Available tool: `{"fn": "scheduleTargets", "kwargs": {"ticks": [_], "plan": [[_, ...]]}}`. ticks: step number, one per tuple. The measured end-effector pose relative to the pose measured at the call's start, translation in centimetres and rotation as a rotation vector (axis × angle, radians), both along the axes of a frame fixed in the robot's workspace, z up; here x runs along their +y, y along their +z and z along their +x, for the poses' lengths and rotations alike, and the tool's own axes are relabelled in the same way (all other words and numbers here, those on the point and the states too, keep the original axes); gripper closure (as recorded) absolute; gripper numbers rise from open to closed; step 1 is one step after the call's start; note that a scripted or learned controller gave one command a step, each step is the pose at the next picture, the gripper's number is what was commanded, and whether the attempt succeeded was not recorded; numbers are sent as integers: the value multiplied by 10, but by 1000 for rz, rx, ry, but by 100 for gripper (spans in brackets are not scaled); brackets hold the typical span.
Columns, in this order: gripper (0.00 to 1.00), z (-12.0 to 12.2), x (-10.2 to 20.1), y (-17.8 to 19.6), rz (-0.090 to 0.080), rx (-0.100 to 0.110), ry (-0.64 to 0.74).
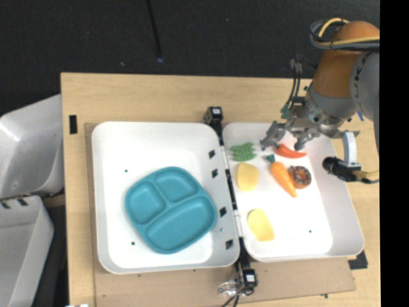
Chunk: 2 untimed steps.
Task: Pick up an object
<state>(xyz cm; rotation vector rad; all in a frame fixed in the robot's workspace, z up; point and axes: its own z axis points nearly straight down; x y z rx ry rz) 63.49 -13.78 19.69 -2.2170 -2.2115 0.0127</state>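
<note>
My gripper [286, 139] hangs over the far end of the right bin [332, 235], open, its fingers spread with nothing between them. Just below it lies a red chili pepper [292, 151], and beside that an orange carrot [283, 178] and a dark red round piece [300, 176]. To the gripper's left is a green leafy piece [243, 151]. Two yellow pieces sit nearer the front, one [247, 176] by the bin's left wall and one [260, 225] further forward.
The left bin [108, 171] holds a blue divided plate [169, 208]. The two bins are joined by a hinge strip with black clips [227, 190]. Bare wooden bench [160, 94] surrounds the bins.
</note>
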Motion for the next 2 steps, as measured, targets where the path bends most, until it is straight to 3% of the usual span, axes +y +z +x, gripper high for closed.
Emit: {"fn": "scheduleTargets", "kwargs": {"ticks": [1, 2], "plan": [[0, 3, 0, 8, -1, -14, 3], [0, 3, -10, -38, -4, -11, 2]]}}
